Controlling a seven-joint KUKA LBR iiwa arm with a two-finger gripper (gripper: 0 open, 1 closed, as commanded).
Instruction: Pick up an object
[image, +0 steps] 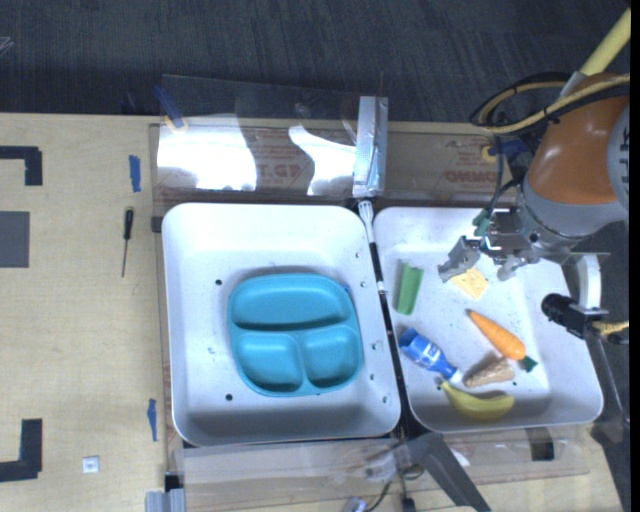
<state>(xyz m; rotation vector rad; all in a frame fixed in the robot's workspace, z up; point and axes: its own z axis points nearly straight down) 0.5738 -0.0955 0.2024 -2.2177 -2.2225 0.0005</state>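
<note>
My gripper (485, 262) hangs over the back of the right bin (575, 400), its two fingers spread apart and nothing between them, so it is open. Just below it lies a small yellow wedge (472, 285). Further forward in the same bin are an orange carrot (497, 335), a brownish piece (488, 373), a yellow banana (478, 401) and a blue bottle (428, 354). A green block (408, 288) lies near the bin's left wall.
The left bin (190, 250) holds a blue divided plate (295, 330). The wall between the two bins runs close to the green block and the bottle. The arm's orange band (575, 155) and cables stand above the right bin's back right corner.
</note>
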